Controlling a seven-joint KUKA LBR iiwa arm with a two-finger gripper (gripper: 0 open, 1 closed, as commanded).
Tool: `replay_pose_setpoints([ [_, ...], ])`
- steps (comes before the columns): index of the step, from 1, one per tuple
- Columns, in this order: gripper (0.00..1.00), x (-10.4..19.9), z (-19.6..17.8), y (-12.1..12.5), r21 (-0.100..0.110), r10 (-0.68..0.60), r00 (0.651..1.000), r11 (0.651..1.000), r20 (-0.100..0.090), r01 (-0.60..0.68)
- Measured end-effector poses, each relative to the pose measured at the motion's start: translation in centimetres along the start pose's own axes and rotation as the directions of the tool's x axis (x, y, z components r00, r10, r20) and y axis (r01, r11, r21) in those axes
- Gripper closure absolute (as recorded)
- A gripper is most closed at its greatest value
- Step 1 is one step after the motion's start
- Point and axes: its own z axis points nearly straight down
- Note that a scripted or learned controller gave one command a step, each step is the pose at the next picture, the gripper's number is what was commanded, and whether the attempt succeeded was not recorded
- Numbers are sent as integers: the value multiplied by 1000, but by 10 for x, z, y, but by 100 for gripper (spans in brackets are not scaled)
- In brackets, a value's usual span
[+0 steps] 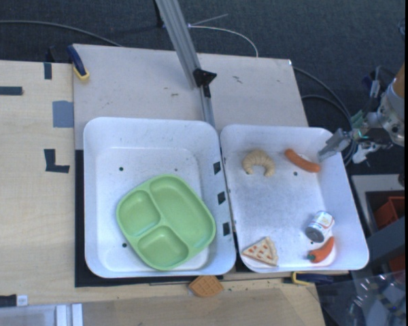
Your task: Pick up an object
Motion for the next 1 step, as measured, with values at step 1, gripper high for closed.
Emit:
replay_pose_setpoints([
  [1,0,0,0,0,0,0,1000,1000,0,0],
])
